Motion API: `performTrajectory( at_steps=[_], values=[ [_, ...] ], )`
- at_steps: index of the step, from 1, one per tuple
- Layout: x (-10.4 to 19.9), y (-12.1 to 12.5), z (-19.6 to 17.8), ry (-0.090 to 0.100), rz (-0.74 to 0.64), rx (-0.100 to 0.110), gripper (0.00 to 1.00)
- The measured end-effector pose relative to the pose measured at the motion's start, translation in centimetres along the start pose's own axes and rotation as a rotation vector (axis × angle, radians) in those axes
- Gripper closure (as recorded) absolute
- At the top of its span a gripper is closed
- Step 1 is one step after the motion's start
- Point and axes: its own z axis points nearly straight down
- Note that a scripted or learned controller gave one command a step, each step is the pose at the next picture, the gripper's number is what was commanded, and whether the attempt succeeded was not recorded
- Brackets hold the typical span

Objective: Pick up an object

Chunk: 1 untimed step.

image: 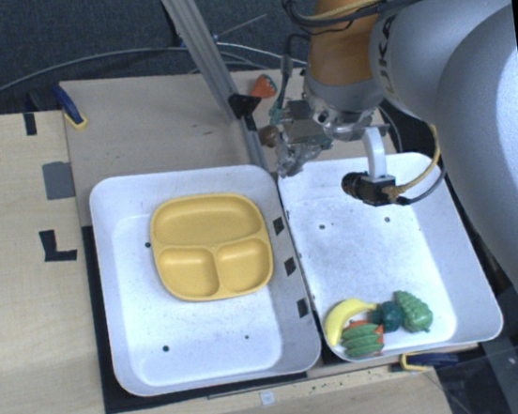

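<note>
In the right bin a small pile of toy food lies at the near edge: a yellow banana, a green and orange piece and a green leafy piece. My gripper hangs at the far left corner of the right bin, well away from the pile. Nothing shows between its fingers.
The left bin holds a yellow three-compartment plate. A grey metal post rises behind the bins, close to the gripper. The big grey arm covers the right side of the view.
</note>
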Motion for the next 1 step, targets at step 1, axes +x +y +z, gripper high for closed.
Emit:
performTrajectory(
  at_steps=[1],
  values=[
    [5.16,0.58,1.42,-0.001,0.000,-0.001,1.00]
  ],
)
